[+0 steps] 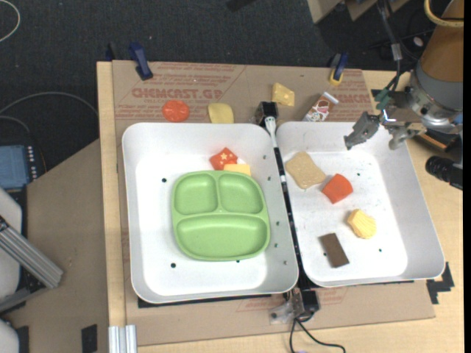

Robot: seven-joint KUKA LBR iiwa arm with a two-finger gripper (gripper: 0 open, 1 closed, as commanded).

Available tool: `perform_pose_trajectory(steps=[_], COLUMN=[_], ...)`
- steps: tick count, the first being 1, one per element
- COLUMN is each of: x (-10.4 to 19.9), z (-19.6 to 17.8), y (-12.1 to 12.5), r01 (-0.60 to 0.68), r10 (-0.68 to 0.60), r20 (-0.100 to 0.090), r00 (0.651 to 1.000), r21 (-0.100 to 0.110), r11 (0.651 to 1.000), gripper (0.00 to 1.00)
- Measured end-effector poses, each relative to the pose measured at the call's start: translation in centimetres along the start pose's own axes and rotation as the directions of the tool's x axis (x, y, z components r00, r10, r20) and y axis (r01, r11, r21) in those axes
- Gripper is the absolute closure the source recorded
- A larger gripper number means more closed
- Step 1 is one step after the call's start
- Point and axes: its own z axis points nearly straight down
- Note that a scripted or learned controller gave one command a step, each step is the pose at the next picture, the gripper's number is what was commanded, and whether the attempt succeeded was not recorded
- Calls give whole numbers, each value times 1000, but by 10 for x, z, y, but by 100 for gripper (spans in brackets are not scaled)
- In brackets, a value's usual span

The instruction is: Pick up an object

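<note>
While poised with fingers apart over the right bin's (412, 190) far rim, pincer (377, 132) could close short of the orange block (338, 188), well apart below.

A brown printed cardboard sheet (184, 87) lies under the two shallow white plastic bins (140, 197), pinned at its far edge by a blue clamp (140, 59) on the left and a second blue clamp (338, 66) on the right. On the bare cardboard beyond the bins sit a flat round red-orange piece (176, 110), a pale yellow rounded lump (220, 113) just beside it, a yellow wedge (282, 94) and a small red-and-white carton (319, 109). Dark carpet (73, 20) surrounds the sheet, with a ridged aluminium bar (29, 256) at lower left.
</note>
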Motion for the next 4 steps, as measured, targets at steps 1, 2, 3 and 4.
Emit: perform_pose_trajectory(steps=[1,2,3,4], x=[-8,0,-1,80], z=[108,192,177,83], y=[-17,-12,-11,-31], r01=[-2,0,-2,6], r10=[2,0,2,-6], r20=[-2,-3,1,-2], r00=[1000,1000,1000,1000], r21=[12,7,-1,-4], r11=[1000,1000,1000,1000], gripper=[0,0,100,100])
